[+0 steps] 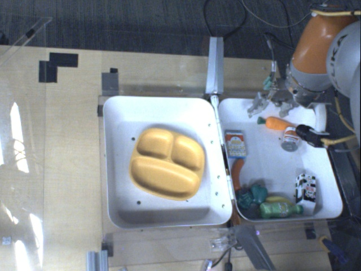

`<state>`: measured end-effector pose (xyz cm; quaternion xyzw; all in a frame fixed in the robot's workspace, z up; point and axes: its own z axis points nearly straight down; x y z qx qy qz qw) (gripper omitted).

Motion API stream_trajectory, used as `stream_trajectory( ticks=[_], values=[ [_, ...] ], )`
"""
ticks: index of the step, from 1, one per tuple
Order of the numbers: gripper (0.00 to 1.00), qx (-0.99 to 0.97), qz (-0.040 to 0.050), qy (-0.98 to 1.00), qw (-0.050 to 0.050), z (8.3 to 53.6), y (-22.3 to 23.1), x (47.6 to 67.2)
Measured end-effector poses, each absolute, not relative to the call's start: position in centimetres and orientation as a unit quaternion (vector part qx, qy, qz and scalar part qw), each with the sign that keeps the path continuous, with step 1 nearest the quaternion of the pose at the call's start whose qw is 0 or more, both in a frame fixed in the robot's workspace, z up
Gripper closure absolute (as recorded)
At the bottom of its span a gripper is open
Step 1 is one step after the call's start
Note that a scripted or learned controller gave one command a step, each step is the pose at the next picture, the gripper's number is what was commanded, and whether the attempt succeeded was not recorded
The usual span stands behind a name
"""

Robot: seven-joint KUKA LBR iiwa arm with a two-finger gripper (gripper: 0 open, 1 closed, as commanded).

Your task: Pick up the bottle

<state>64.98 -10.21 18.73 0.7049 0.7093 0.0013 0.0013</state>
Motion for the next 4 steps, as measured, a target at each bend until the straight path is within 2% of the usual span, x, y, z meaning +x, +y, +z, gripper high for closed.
stream_trajectory(
  ticks=[1,2,3,4],
  values=[
    [0.0,0.711,0.0053,0.703,0.006,11.4,-11.7,67.4],
    [0.0,0.691,0.0023,0.723,0.004,21.6,-15.6,67.1],
    [0.0,0.779,0.0013,0.627,0.001,9.5,-11.4,58.5],
    [0.0,0.805,0.0045,0.593,0.003,8.9,-10.2,51.8]
  ],
)
